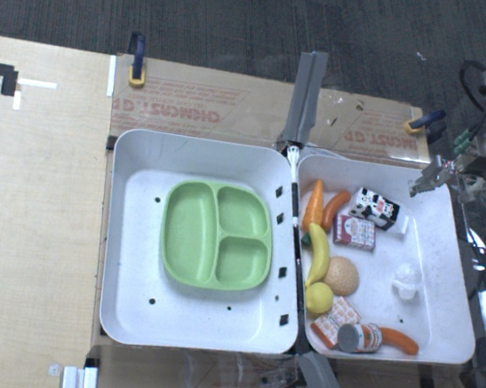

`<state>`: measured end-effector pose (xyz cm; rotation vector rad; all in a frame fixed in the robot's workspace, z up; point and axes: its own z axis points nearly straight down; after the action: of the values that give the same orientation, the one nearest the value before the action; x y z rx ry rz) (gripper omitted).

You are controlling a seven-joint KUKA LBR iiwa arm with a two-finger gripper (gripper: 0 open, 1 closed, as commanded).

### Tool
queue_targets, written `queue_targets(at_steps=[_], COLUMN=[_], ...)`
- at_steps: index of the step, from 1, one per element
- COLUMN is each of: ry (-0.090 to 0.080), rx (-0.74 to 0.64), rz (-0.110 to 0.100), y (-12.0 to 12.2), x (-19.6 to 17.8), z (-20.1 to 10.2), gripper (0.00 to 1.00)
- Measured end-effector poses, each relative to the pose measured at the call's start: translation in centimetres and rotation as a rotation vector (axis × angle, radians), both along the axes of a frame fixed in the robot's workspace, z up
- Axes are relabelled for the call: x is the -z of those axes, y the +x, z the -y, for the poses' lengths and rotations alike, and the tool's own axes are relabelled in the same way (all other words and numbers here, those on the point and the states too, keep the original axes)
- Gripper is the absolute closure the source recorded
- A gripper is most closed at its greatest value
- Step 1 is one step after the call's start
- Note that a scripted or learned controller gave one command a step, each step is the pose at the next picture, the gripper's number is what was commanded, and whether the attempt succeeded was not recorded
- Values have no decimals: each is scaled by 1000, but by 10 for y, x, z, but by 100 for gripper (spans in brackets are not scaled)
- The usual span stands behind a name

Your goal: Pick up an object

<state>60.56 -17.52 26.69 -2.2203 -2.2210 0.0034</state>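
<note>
Desk stock: two white bins side by side. Left bin: one green divided plate, lying flat near the middle. Right bin: orange carrot, red pepper, banana, lemon, brown bun, two small cartons, a can and a second carrot, grouped mostly along its left side. Pincer is seen above the right bin's far right corner; whether it is spread or closed cannot be told, and nothing is seen held.
</note>
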Motion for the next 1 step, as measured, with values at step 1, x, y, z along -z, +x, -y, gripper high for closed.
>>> queue_targets(at_steps=[1], ry=[0], rx=[83], rz=[0], y=[25], x=[132], z=[6], gripper=[0])
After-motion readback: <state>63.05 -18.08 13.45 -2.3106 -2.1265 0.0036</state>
